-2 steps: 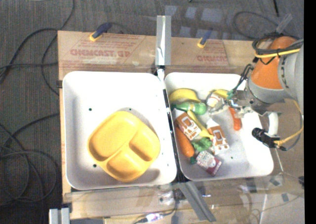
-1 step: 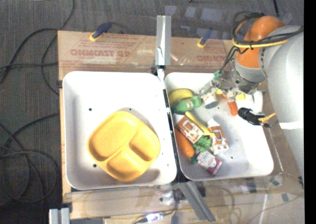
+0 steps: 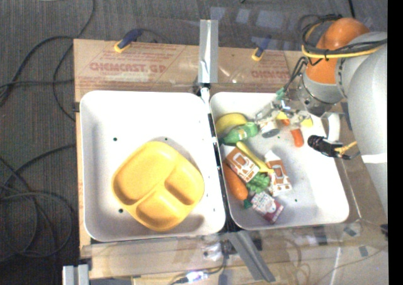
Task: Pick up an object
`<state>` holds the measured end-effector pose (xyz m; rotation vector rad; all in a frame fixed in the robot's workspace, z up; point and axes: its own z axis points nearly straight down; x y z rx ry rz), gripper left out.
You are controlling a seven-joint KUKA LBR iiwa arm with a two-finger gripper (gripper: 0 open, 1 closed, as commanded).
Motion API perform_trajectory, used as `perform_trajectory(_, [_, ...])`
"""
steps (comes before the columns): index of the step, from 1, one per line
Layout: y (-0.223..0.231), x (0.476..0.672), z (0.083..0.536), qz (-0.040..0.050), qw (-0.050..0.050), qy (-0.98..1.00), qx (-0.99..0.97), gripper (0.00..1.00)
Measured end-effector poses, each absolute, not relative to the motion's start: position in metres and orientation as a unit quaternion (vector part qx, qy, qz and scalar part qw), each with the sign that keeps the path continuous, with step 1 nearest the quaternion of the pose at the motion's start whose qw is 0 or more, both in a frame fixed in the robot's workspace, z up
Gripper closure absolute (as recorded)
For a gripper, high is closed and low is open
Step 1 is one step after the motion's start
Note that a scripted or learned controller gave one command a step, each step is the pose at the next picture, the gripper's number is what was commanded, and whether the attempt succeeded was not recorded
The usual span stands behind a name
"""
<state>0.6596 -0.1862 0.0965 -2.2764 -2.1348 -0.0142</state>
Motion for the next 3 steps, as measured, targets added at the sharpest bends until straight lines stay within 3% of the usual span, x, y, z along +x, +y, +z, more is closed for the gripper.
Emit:
perform_trajectory(1, [-0.188, 0.661, 0.106, -0.0026, 0.002, -0.685, -0.728, 1.00])
perform_trajectory(2, [-0.174, 0.669, 0.094, 0.0022, 0.002, -0.641, -0.768, 1.00])
perform_trajectory(3, [-0.126, 0.669, 0.201, 0.0007, 0.000, -0.651, -0.759, 1.00])
